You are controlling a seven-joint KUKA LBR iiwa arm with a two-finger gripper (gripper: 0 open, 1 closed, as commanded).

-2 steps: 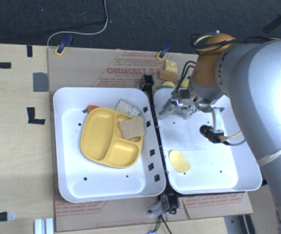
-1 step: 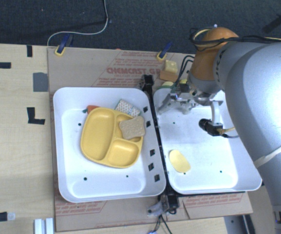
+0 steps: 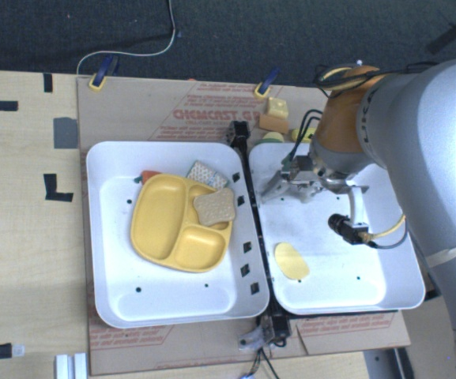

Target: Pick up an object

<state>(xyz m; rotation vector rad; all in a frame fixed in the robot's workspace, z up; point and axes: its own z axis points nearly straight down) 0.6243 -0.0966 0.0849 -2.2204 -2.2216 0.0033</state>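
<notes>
On the wood counter [image 3: 22, 235], my hand [image 3: 291, 181] hangs low in the right bin [image 3: 386, 290]; whether it's parted I can't tell. Nothing lifted yet: the yellow disc [image 3: 292, 260] lies nearby, ungrasped.

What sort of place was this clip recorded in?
Probably a robotics lab bench set up for bin picking: two white bins clamped side by side on a board, a grey arm reaching in, and test objects such as a yellow divided tray.
</notes>
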